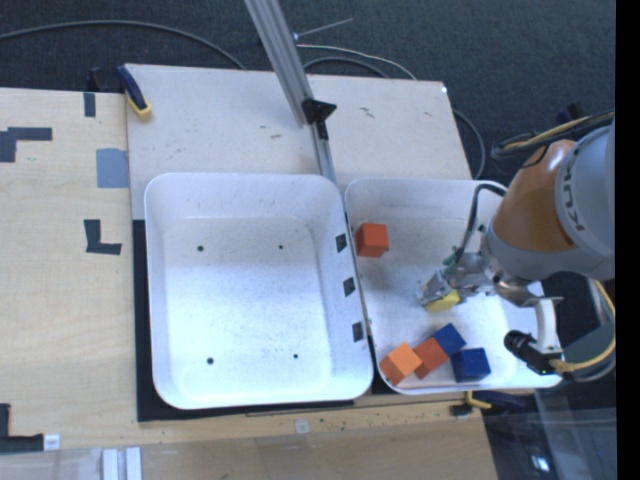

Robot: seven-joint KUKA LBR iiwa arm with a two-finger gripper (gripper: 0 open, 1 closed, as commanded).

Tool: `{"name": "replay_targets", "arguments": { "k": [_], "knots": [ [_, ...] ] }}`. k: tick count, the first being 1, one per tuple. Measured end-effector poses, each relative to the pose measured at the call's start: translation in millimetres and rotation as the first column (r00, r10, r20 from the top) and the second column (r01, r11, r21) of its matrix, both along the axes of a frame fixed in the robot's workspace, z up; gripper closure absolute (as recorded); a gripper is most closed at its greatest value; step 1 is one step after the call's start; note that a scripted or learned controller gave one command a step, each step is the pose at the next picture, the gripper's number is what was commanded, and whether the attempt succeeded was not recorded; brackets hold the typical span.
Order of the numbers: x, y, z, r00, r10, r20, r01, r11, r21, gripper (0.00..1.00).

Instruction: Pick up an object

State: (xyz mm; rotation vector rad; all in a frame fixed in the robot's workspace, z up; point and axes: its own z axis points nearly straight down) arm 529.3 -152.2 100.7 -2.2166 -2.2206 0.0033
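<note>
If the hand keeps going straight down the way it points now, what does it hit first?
Most likely the yellow block, which lies right at the tip of the hand in the right bin. Depth is hard to judge from this slanted view, so it may already be touching. The bin floor lies beneath it.

floor: dark carpet (60, 8) with loose cables (100, 26) | bench: pale wood board (60, 268) | metal rail (275, 33) slanting overhead

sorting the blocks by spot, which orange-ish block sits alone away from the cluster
The orange block near the right bin's upper left, by the divider. The other orange and red-orange blocks huddle with the blue ones at the bottom edge.
</note>
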Motion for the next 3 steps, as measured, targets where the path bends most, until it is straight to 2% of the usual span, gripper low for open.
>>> {"name": "replay_targets", "arguments": {
  "k": [1,2,3],
  "knots": [
    [-18.7,105.4,94.7,1.0,0.008,0.007,-0.008,1.0,0.002,1.0],
    [9.1,182.6,90.4,1.0,0.009,0.003,-0.009,1.0,0.001,1.0],
    [48.7,233.1,90.4,1.0,0.006,0.004,-0.006,1.0,0.0,1.0]
  ]
}}
